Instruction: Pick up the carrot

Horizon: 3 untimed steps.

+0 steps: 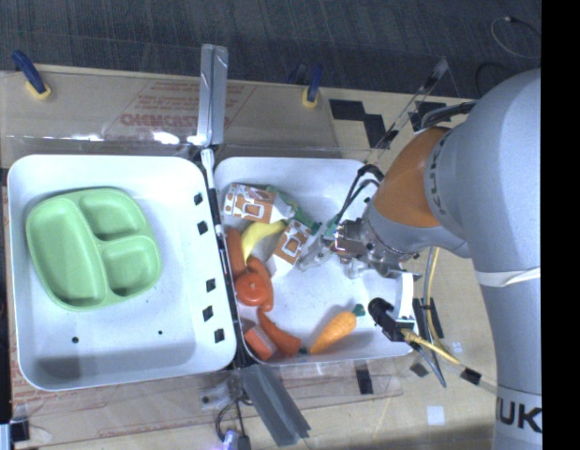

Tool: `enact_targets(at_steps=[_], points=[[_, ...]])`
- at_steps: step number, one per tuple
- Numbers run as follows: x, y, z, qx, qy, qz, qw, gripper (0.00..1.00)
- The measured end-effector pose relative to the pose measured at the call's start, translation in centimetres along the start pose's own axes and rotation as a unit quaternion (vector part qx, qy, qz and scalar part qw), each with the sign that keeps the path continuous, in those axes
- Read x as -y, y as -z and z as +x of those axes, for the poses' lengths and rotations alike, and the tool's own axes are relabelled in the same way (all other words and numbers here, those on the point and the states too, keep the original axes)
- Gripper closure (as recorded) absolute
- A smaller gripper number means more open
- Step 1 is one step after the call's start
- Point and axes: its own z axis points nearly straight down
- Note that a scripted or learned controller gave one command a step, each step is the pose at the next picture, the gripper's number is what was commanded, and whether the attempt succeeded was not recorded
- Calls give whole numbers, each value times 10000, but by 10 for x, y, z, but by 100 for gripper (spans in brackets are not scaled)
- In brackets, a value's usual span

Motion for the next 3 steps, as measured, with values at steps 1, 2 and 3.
enact_targets(at_steps=[1, 2, 3], points=[[49, -1, -26, -6, -50, 7, 10000, 0], [65, -1, 13, -10, 1437, 11, 9896, 0], [65, 8, 13, -9, 1460, 9, 9893, 100]])
